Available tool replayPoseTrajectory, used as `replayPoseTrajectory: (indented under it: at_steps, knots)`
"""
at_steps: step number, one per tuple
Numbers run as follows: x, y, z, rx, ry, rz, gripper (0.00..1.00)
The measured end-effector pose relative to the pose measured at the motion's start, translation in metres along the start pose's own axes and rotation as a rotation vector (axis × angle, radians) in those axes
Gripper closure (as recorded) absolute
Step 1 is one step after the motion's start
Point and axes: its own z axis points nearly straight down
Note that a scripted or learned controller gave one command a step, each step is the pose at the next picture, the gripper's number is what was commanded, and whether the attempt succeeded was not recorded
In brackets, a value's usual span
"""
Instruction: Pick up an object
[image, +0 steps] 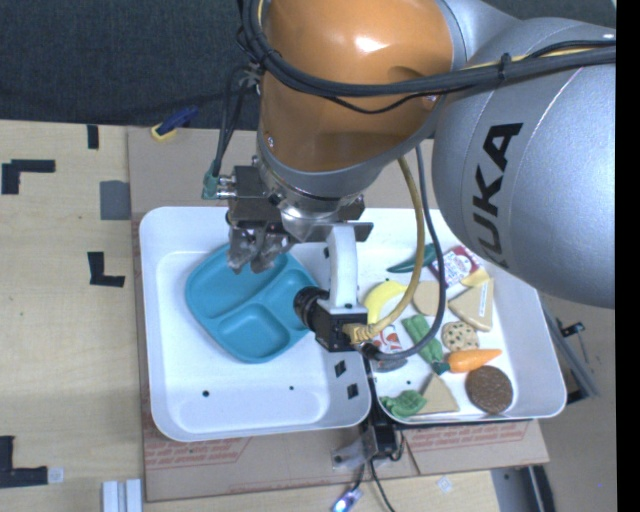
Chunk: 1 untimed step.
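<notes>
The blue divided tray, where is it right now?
The blue divided tray lies in the left bin, toward its upper right, with the gripper at the tray's top edge.

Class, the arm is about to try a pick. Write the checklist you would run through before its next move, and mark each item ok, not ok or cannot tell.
1. Gripper is over a target: ok, above the upper edge of the blue divided plastic tray.
2. Tray lies inside the left white bin: ok.
3. Tray is between the jaws: cannot tell.
4. Tray is free of other items: ok.
5. Toy food such as the orange carrot and brown round cookie stays in the right white bin, away from the gripper: ok.
</notes>
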Motion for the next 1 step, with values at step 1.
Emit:
replayPoseTrajectory:
  at_steps: [1]
  knots:
    - [-0.0003,-0.0004,-0.1232,-0.023,0.012,-0.003,1.00]
